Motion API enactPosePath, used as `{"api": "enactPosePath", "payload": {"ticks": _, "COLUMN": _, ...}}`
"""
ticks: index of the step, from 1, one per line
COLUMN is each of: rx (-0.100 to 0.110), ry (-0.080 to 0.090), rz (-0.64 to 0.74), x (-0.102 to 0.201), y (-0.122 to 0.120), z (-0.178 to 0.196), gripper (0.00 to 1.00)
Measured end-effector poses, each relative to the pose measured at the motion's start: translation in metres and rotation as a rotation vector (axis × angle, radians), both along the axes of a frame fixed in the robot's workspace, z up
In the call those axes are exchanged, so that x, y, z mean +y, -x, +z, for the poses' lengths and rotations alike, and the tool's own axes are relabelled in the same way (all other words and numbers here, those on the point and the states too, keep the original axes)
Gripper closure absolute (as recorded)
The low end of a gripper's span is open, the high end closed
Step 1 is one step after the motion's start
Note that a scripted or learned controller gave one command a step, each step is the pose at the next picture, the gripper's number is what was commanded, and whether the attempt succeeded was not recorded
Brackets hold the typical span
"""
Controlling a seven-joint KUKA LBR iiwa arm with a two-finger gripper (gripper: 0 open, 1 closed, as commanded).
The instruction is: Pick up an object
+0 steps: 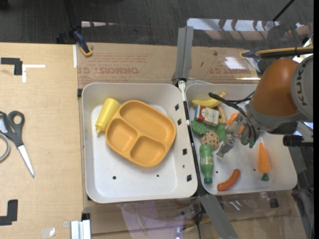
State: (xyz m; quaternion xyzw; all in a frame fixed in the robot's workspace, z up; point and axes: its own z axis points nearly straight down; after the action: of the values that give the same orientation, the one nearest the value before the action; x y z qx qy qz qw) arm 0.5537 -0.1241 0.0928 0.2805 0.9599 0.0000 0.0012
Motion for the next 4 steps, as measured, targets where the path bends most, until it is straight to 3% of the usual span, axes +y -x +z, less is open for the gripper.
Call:
{"api": "enactPosePath", "payload": {"ticks": 1, "rx": -0.003, "ry": 0.000, "rz": -0.074, "x": 0.025, "y": -0.053, "z": 0.001, "gripper": 0.00}}
{"api": "enactPosePath", "payload": {"ticks": 2, "rx": 0.001, "ry": 0.000, "rz": 0.097, "x": 0.014, "y": -0.006, "z": -0.001, "gripper": 0.00}}
{"api": "enactPosePath", "payload": {"ticks": 3, "rx": -0.001, "ry": -0.001, "rz": 0.074, "x": 0.029, "y": -0.072, "z": 0.000, "gripper": 0.00}}
{"api": "enactPosePath", "payload": {"ticks": 4, "rx": 0.000, "ry": 0.000, "rz": 0.021, "x": -0.017, "y": 0.014, "z": -0.001, "gripper": 0.00}}
